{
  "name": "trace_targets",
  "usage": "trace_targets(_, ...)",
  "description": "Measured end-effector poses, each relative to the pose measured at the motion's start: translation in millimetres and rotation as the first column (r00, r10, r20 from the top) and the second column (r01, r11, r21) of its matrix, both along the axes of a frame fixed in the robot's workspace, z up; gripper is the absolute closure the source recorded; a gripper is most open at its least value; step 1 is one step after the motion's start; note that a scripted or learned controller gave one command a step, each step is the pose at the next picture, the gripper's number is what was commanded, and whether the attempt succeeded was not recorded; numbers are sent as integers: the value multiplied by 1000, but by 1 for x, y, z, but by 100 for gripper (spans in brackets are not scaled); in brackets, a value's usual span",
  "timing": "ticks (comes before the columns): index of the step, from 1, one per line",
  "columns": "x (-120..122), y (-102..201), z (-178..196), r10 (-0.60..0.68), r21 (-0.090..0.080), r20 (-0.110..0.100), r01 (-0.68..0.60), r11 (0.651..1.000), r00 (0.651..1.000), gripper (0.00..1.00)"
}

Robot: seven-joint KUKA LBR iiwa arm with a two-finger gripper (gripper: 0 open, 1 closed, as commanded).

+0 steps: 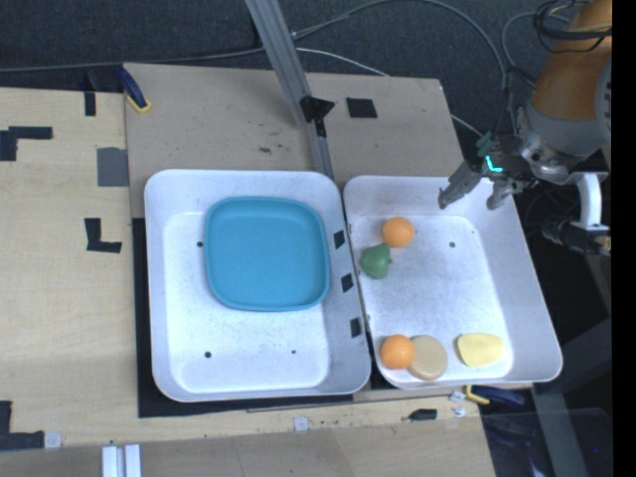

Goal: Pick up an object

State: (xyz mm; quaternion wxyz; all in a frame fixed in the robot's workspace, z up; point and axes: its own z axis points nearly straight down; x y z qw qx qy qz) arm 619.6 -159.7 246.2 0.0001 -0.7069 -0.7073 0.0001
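Note:
My gripper [475, 194] hangs above the far right corner of the right bin [522, 266], open, with nothing between its two fingers. Well left of it, an orange ball [397, 232] lies in that bin near the far left side. A green object [376, 261] sits just below the ball, against the left wall. Along the near edge lie a second orange ball [397, 351], a tan round piece [428, 357] touching it, and a yellow piece [480, 349] to their right.
The left bin [169, 296] holds a blue square plate [266, 252]. A grey metal pole [288, 63] slants up from between the bins' far ends. Cables run over the dark floor behind the bench.

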Motion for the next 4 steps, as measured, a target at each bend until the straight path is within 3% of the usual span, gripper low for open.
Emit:
trace_targets(1,0,0,0,0,0,0,0,1000,1000,0)
trace_targets(4,-8,-14,-154,0,1,-5,0,1000,1000,0)
